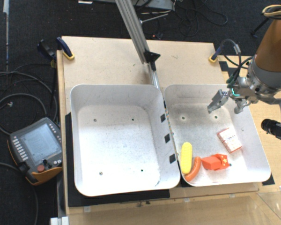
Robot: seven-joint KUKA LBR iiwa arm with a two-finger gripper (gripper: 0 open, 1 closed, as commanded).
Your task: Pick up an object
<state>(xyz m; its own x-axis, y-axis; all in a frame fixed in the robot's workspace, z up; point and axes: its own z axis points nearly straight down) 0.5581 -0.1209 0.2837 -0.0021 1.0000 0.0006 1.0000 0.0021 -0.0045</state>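
Observation:
My gripper (228, 104) hangs over the back of the right bin (196, 97), open, its two fingers spread wide with nothing between them. Below it, toward the bin's front, lie a small pink-and-white box (229, 140), an orange-red block (215, 162), a yellow corn-like piece (186, 156) and a slim orange piece (193, 169) beside the yellow one. The pink box sits nearest the gripper, a little in front of it and apart from it.
The left bin (84, 125) lies beside the right one. A slanted metal pole (133, 25) rises from the bench between the bins' back edges. A teach pendant (35, 149) rests on the floor at left. Clamps sit at the bench's back corners.

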